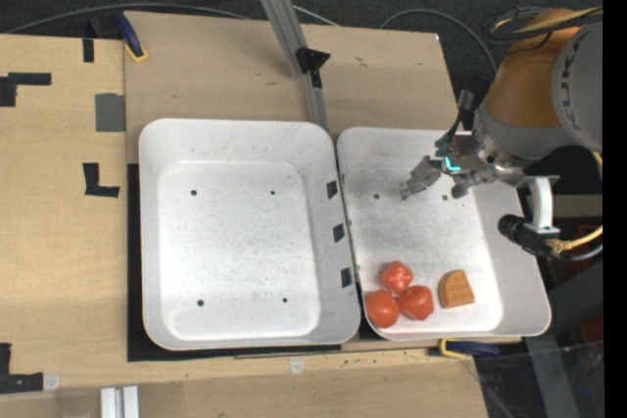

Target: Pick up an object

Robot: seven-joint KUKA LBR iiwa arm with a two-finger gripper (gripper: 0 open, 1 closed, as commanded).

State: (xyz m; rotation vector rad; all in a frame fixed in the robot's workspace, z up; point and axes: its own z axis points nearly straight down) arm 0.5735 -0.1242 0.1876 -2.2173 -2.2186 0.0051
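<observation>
The arm reaches in from the tabletop's right edge, wrist bent down over the right bin (509,308), its far half. The jaws (433,183) are spread, gripping nothing. The red objects (399,294) and the tan piece (456,289) lie at that bin's near edge.

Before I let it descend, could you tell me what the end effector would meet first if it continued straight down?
Probably the bare speckled floor of the right shallow white bin; the end effector hangs over it, though depth is unclear.
</observation>
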